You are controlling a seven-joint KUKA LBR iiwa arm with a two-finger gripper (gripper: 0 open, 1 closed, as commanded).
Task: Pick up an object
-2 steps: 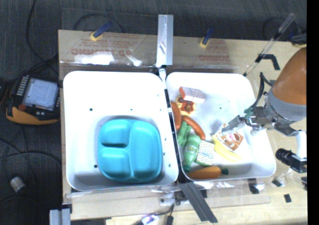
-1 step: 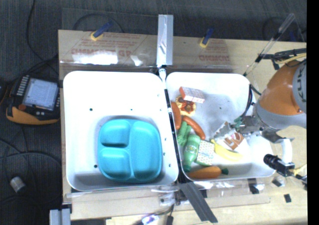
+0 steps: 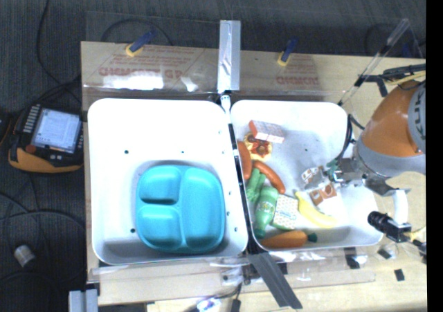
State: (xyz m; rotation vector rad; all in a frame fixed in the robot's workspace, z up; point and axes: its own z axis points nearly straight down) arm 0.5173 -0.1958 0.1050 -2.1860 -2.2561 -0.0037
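While the arm (image 3: 398, 131) reaches in from the right, the gripper (image 3: 322, 182) sits low in the right bin (image 3: 304, 113), just above the banana (image 3: 315, 210). Finger spread: cannot tell, the metal parts blur together, with a small brown-and-white item at the tip; grasp not confirmed.

Toys lie heaped along the left wall and near edge of this bin, likely where they slid or were dropped; the far-right floor is bare. Banana: near-right part of the bin, long axis running from far-left to near-right, touching the white carton (image 3: 285, 215). Carrot (image 3: 284, 239) lies along the near wall, left-right. Green bottle (image 3: 265, 207) points near-far.

Left bin (image 3: 111, 131) holds a teal tray (image 3: 181, 208), flat, well apart from the gripper.
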